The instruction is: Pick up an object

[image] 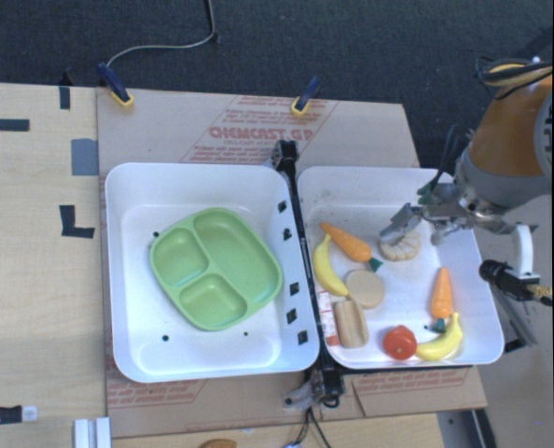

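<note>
The gripper's (409, 224) 2 fingers stand spread, directly over a pale round biscuit-like piece (400, 246) in the right bin (487, 348), not clasping it; that piece looks light, stiff and thin, best pinched across its rim. Around it lie 2 smooth carrots (347, 243), a curved banana (325, 267); the left bin (128, 353) holds a green divided tray (215, 267).

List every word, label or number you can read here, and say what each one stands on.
"CHEMCAST GP": red print on the cardboard sheet under the bins, readable above the left bin.
The smaller red lines around that print: too blurred to read.
Red print on the cardboard's front edge, below the bins: too small to read.
Label on the small pack in the right bin: too blurred to read.
</note>
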Tool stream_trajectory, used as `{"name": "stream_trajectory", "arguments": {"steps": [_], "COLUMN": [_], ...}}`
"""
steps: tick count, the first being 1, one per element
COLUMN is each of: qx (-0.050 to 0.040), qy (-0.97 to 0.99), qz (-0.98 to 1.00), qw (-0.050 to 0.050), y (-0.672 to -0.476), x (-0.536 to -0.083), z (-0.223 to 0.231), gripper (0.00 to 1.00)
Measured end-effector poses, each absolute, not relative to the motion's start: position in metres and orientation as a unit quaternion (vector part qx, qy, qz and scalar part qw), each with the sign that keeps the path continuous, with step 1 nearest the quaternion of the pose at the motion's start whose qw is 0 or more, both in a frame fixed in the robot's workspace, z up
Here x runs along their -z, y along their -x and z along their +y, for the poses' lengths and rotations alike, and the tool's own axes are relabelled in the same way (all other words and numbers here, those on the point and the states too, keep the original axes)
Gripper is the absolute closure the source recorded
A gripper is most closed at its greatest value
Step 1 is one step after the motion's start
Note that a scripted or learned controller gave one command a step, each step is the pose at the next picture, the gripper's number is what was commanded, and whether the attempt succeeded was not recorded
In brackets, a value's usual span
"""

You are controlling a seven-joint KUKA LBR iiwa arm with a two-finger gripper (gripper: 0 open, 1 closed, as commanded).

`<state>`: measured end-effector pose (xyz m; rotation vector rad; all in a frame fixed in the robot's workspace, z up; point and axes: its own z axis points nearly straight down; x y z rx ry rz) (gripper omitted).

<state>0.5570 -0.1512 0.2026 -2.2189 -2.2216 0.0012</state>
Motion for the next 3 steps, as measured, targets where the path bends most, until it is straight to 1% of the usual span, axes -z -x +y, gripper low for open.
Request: {"name": "stream_trajectory", "arguments": {"steps": [1, 2, 3], "qx": [-0.0003, -0.0007, 0.0005], "qy": [0.706, 0.706, 0.706], "qz": [-0.708, -0.708, -0.708], "qw": [0.001, 0.001, 0.000], "y": [-0.628, -0.628, -0.593], "x": [-0.091, -0.101, -0.185], "z": [-0.117, -0.118, -0.045], "gripper": [0.00, 1.00, 1.00]}}
